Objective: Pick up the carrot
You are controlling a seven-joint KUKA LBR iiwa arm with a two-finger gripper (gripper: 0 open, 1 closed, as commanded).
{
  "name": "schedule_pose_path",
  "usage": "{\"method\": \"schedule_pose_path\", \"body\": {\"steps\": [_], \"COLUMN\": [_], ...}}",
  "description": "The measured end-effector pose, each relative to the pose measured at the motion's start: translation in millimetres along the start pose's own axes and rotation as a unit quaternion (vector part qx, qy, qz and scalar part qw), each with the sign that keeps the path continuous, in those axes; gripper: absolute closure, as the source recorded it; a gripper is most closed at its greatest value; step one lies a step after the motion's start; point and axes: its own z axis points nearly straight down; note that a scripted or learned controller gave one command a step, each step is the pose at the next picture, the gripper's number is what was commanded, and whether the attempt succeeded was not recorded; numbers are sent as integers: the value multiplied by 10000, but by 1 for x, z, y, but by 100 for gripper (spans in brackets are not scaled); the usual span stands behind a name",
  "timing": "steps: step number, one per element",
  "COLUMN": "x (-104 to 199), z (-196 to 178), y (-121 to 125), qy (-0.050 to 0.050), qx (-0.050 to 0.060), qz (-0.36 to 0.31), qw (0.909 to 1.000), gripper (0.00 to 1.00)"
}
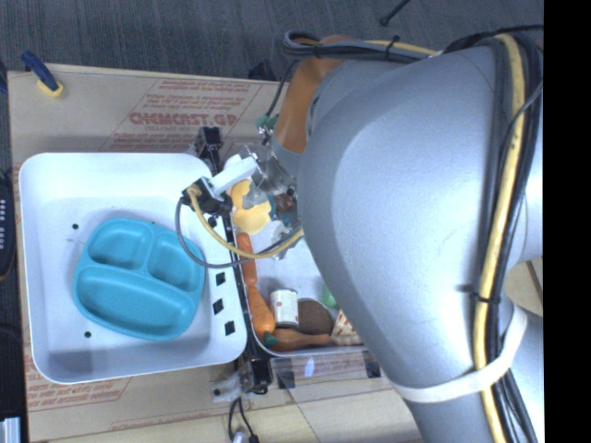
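The carrot [256,289] is a long orange piece lying along the left wall of the right bin [277,247], its upper end just under the gripper. My gripper [242,195] hangs over the upper left corner of that bin, close to the divider between the bins. A yellow object [250,212] sits right at the gripper, directly above the carrot's upper end. The grey arm covers most of the right bin.
The left bin [37,192] holds a blue divided plate [138,280]. In the right bin's lower corner lie a small white can [284,305], a dark brown object [315,317] and another orange piece [300,340]. A yellow cable [214,232] loops near the gripper.
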Motion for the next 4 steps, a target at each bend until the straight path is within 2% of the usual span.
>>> {"method": "schedule_pose_path", "body": {"steps": [1, 2, 3, 4], "x": [20, 83, 2, -59], "z": [-1, -7, -62, 63], "y": [-8, -56, -90, -164], "qy": [34, 40, 48, -35], "qx": [-18, -9, 7, 22], "qz": [257, 242, -256, -917], "qw": [9997, 9997, 9997, 9958], "gripper": [0, 0, 0, 0]}}
